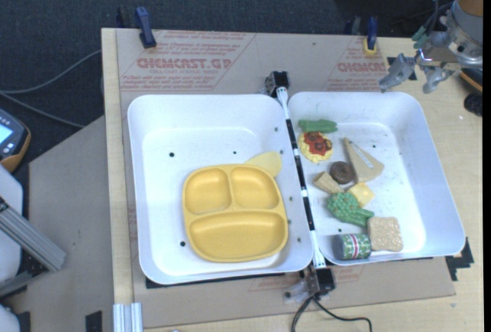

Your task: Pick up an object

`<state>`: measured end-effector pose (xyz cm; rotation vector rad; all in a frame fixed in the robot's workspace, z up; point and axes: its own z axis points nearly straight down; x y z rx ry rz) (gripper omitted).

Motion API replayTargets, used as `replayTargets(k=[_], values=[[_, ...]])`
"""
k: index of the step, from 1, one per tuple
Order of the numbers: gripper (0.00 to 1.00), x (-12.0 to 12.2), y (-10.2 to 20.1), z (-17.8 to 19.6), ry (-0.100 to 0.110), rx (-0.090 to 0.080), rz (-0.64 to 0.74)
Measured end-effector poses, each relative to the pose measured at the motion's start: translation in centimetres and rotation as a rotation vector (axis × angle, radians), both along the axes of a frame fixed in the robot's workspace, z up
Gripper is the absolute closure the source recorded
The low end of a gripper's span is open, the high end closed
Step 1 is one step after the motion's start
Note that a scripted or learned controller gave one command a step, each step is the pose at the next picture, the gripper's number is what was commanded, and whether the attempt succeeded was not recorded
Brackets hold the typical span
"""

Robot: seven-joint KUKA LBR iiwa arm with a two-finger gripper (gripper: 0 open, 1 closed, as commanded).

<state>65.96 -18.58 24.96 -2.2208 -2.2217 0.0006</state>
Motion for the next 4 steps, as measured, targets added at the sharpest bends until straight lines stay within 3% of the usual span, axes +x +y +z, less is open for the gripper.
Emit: replayTargets(k=[1, 2, 3, 4], values=[[0.00, -8.6, 3.9, -10.1, 0.016, 0.006, -0.001], [0.00, -8.6, 7.0, -16.4, -0.008, -0.007, 0.002], [1.00, -8.3, 6.7, -14.8, -0.018, -0.010, -0.002], [0.00, -8.3, 6.8, -14.9, -0.016, -0.009, -0.003]])
